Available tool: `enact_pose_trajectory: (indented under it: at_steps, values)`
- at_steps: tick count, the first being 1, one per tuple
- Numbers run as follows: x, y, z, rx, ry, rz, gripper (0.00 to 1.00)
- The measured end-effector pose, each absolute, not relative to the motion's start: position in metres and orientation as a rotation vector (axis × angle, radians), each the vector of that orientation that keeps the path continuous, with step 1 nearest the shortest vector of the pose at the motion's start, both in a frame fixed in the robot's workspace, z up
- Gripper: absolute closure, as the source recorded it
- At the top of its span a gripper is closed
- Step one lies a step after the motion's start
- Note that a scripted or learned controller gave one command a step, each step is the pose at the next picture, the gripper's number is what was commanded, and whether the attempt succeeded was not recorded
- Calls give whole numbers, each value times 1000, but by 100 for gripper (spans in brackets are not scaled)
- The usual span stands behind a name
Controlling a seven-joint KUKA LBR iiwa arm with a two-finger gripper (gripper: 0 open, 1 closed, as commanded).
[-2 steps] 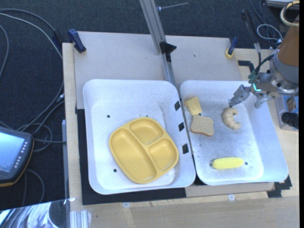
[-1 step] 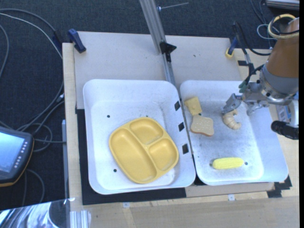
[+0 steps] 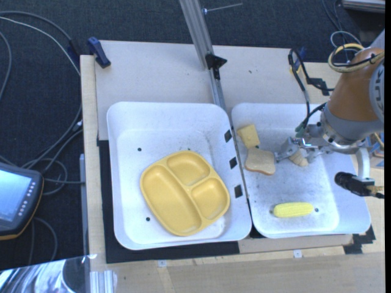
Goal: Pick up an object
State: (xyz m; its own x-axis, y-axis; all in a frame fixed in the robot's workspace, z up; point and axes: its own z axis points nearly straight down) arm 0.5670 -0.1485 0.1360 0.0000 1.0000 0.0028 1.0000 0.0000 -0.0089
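Two white bins: left bin (image 3: 122, 127) with one yellow divided plate (image 3: 184, 191); right bin (image 3: 317, 224) with one corn cob (image 3: 293, 210), one bread slice (image 3: 261, 162), one cheese wedge (image 3: 248, 135), one small pale piece (image 3: 299, 159) half hidden beneath end effector (image 3: 292, 152), centre-right; spread of end effector impossible to tell.

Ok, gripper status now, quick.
Gripper: low in the right bin beside the bread slice; open or shut cannot be told.

Two white bins sit side by side, the left bin (image 3: 122, 127) and the right bin (image 3: 342, 221). The left one holds one yellow divided plate (image 3: 184, 191) (three compartments). The right one holds one corn cob (image 3: 293, 210), one toast slice (image 3: 261, 162), one pale yellow block (image 3: 248, 135) and one small tan piece (image 3: 299, 160).
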Motion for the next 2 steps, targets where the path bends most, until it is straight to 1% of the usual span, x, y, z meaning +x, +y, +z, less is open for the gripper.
enact_pose_trajectory:
  at_steps: [1,2]
  values:
    - [568,-148,92,-2222,-2219,-1,0]
    - [569,-148,106,-2223,-2224,-6,100]
